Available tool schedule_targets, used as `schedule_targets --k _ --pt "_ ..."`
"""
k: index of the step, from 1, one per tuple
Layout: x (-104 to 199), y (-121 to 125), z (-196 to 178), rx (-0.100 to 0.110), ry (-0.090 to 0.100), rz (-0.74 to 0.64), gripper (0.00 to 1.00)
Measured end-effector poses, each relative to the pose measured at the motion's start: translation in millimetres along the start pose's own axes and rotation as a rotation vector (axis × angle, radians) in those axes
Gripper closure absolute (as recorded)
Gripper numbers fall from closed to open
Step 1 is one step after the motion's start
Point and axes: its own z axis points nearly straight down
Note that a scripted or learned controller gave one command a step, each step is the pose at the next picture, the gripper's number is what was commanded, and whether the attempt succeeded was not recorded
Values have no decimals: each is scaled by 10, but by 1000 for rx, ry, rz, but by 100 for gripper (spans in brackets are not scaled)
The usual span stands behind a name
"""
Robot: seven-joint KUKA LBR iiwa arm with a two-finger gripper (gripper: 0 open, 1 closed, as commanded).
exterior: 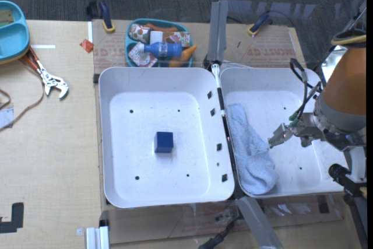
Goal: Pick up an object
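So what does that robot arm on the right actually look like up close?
The arm is bulky and rounded: a broad orange band over a grey wrist, with black cables looping beside it. It narrows to a small metal gripper with slim grey jaws and bits of green wiring.

Blue cube, pale blue-grey cloth, white bins

- Red printed lettering runs along the cardboard sheet behind the two bins; it appears upside down and too blurred to read.
- No other legible text.
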Motion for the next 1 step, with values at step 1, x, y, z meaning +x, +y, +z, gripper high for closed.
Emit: schedule_targets --k 1 --pt "167 -4 -454 -3 0 337 0"
